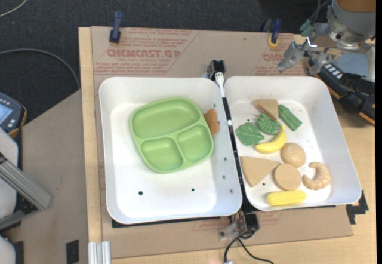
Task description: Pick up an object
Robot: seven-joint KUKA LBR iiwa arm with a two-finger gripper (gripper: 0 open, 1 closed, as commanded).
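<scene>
Two shallow white bins are set side by side on a brown bench board. The right bin serves as the stock of pickable things: toy foods are gathered near its middle, so that any of them can be reached from above. A yellow banana lies touching a green leaf piece; a tan wedge and a green pickle-like piece lie just above them. Nearer the front edge are seen a larger tan wedge, two round tan buns, a curled shrimp and a yellow corn-like piece.

In the left bin a green divided plate is placed, likely as the receiving place, with a small brown slice resting at its right rim.

The gripper is held above the bench just beyond the far edge of the right bin, well apart from every toy. Whether its jaws are apart or together cannot be told; nothing is seen between them. The pick is judged not yet begun; a descent over one piece is called for next.
</scene>
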